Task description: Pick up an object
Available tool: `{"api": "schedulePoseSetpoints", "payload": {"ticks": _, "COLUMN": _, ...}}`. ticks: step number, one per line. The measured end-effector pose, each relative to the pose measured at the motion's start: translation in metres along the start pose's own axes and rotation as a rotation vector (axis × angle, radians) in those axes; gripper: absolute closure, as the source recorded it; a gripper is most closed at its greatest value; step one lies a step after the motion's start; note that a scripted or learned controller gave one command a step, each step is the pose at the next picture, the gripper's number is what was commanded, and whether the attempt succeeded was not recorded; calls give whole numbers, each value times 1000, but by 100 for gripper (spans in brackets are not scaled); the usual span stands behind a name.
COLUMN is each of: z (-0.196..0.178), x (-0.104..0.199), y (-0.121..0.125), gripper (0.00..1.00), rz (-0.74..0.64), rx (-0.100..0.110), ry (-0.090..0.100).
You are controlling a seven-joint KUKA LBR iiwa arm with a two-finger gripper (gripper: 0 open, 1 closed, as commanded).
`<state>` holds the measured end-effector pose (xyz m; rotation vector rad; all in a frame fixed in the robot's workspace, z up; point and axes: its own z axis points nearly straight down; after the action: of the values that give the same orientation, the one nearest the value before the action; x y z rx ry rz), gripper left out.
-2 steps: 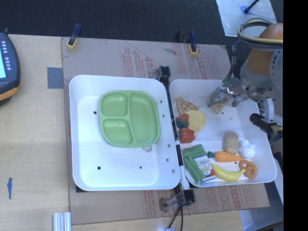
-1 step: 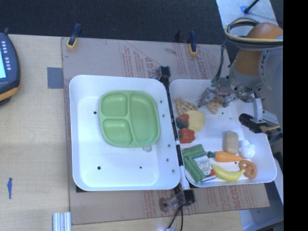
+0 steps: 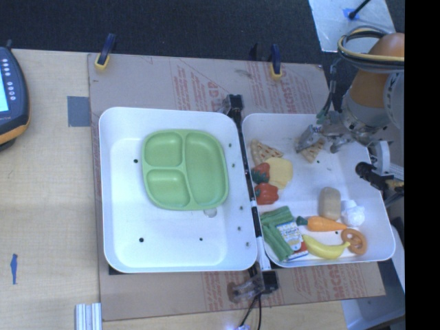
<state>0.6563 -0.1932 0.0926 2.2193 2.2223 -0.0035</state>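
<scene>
Over the right white bin (image 3: pixel 385 249), the two-finger gripper (image 3: pixel 309 143) seems spread; centre it above the tan cracker-like piece (image 3: pixel 309 154) before closing.

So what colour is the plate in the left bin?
Light green; the plate shows best in the camera view.

The grey arm (image 3: pixel 375 81) reaches in over the right bin (image 3: pixel 385 205) at its far right corner, its end effector (image 3: pixel 311 141) low above that bin's far edge, pointing left.

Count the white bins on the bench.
2: left bin holds a green divided plate; right bin holds the toy food. None seems hidden.
</scene>
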Motion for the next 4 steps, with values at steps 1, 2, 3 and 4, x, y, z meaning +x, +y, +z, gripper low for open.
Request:
{"api": "schedulePoseSetpoints", "payload": {"ticks": 1, "z": 1, "x": 49, "y": 0, "gripper": 0, "rz": -7, "rx": 4, "ry": 3}}
{"api": "schedulePoseSetpoints", "payload": {"ticks": 2, "z": 0, "x": 40, "y": 0, "gripper": 0, "rz": -3, "rx": 1, "ry": 1}}
{"api": "schedulePoseSetpoints", "payload": {"ticks": 3, "z": -11, "x": 40, "y": 0, "gripper": 100, "rz": -4, "rx": 4, "ry": 1}}
{"api": "schedulePoseSetpoints", "payload": {"ticks": 4, "z": -89, "x": 29, "y": -61, "gripper": 100, "rz": 1, "rx": 0, "ry": 2}}
